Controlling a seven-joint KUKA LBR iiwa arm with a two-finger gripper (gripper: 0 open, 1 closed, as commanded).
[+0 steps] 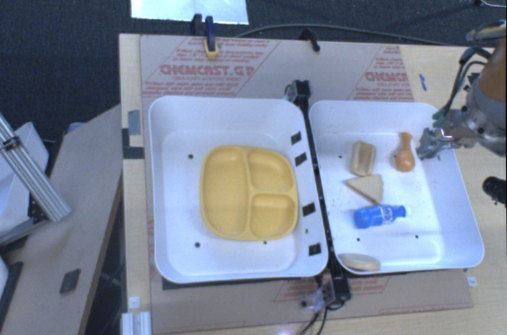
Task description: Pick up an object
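While the arm reaches in from the right, the scene reads as follows.
Landmark: the right bin, one of two white bins side by side.
Gripper: over the right bin's upper right rim, nothing seen between its fingers; whether they are spread or closed cannot be told.
Orange pear-shaped piece: inside the right bin, just left of the gripper.
Bread roll: in the right bin, upper middle.
Sandwich wedge: right bin centre, below the roll.
Blue bottle: lying flat, below the wedge.
Tan oval piece: at the right bin's lower left rim.
Yellow divided plate: in the left bin, beside the right bin.
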